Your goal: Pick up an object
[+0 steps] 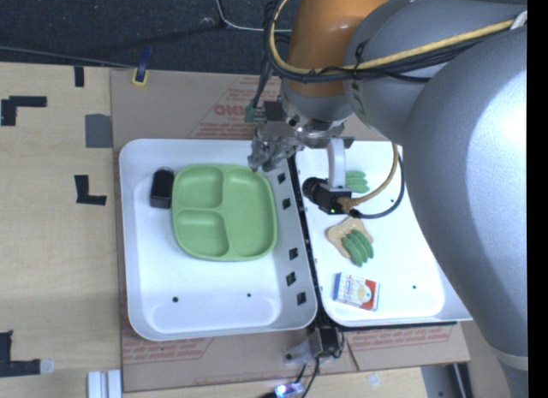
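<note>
Cardboard-topped bench [171, 101] bearing two white bins, gripper [272, 150] hovering over the left bin [141, 302] just beside the tray's [224, 211] far right corner, tray lying flat, finger spread hard to tell.

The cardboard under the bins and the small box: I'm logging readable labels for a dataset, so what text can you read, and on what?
Red print on the cardboard sheet: seen reversed, too blurred to read.
Small red, white and blue box in the right bin: print too small to read.
</note>
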Tool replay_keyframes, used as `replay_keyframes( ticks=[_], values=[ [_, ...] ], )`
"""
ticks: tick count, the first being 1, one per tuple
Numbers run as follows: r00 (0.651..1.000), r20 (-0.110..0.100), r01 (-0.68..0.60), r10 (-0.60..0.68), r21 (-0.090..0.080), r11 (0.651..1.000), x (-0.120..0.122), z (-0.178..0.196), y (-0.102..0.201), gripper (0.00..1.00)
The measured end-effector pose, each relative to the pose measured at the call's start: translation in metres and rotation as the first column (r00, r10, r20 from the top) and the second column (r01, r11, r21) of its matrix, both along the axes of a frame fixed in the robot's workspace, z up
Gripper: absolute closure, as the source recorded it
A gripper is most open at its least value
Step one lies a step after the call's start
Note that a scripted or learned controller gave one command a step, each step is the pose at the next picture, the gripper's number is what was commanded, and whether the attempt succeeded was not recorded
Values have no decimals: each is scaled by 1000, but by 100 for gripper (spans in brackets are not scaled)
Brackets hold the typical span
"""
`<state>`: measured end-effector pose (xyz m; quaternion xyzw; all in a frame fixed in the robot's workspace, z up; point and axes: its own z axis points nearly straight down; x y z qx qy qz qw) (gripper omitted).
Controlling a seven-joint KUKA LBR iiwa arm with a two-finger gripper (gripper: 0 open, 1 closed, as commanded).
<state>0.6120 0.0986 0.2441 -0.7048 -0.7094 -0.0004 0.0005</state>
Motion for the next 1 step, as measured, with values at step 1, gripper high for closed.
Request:
replay_keyframes(
  ticks=[1],
  values=[
    [1000, -2, 4, -4, -2, 1000, -1, 0, -3, 0]
  ],
)
